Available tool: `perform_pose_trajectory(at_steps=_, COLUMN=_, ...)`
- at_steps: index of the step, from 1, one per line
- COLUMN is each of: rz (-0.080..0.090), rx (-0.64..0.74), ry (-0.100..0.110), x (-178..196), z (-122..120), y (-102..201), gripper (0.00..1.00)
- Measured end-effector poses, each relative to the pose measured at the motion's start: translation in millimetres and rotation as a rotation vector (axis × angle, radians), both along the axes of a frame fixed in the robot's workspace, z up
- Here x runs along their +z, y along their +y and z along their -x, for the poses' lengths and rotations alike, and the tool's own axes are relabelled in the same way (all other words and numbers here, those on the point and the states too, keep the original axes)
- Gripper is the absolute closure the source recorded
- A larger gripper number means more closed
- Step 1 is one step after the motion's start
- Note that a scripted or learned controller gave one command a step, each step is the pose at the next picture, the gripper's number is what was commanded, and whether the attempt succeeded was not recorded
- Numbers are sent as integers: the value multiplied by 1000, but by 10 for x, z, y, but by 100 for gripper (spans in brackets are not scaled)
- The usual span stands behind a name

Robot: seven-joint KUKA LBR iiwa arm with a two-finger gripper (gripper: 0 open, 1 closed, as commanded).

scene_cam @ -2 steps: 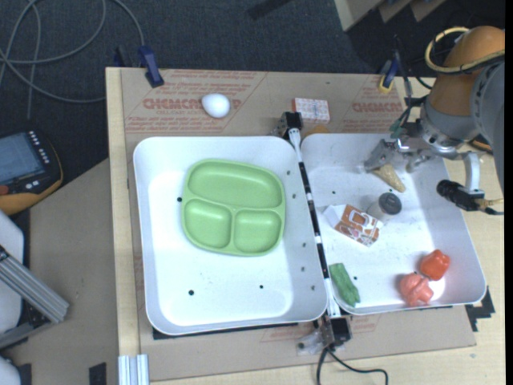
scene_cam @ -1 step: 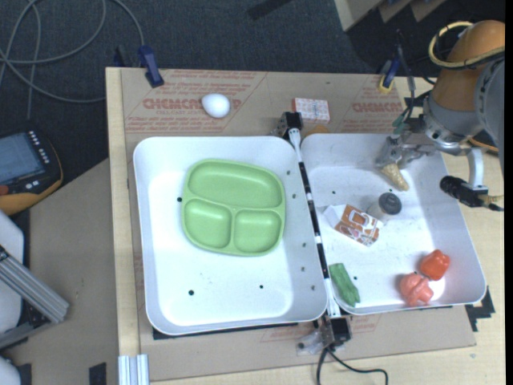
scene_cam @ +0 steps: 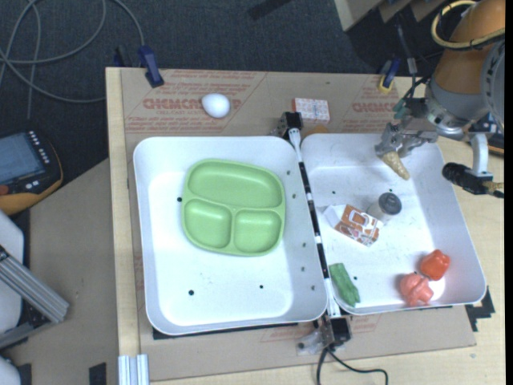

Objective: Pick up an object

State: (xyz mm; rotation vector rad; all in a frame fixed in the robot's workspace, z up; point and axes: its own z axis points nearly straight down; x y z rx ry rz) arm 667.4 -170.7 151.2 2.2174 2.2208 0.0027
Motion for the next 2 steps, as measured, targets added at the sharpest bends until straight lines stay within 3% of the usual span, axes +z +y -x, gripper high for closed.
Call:
perform_pose_trajectory(at_steps=1, rz=-2, rx=0, ry=2, x=267, z=3, y=645, gripper=100)
perform_pose_trajectory(at_steps=2, rz=-2, rx=-1, ry=5, x=334, z=559, y=1097, gripper=100)
